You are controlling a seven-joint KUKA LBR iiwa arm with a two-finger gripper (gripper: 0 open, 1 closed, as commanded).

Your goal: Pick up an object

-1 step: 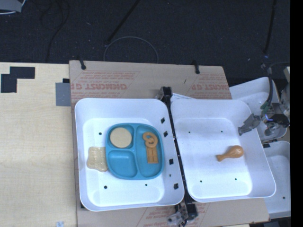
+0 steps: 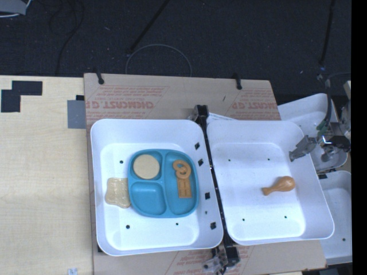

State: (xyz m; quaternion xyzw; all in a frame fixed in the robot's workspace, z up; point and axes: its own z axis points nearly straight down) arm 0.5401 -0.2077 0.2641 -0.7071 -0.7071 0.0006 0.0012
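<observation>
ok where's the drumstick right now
The drumstick lies in the right bin, toward its right side, alone on the floor, left of and below the pincer at the bin's right rim.

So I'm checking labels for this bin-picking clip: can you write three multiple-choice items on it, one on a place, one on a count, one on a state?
1. Where does the tan drumstick toy lie?
A. right bin
B. left bin
C. on the blue tray

2. How many items rest in the blue tray's compartments?
A. none
B. two
C. four

3. How does the tan bread-slice toy sit?
A. in the tray
B. beside the tray, on the left bin's floor
C. in the right bin

Answers: 1 A, it lies on the right bin's floor. 2 B, a round disc and an orange key-shaped piece. 3 B, it lies at the tray's left edge.
</observation>
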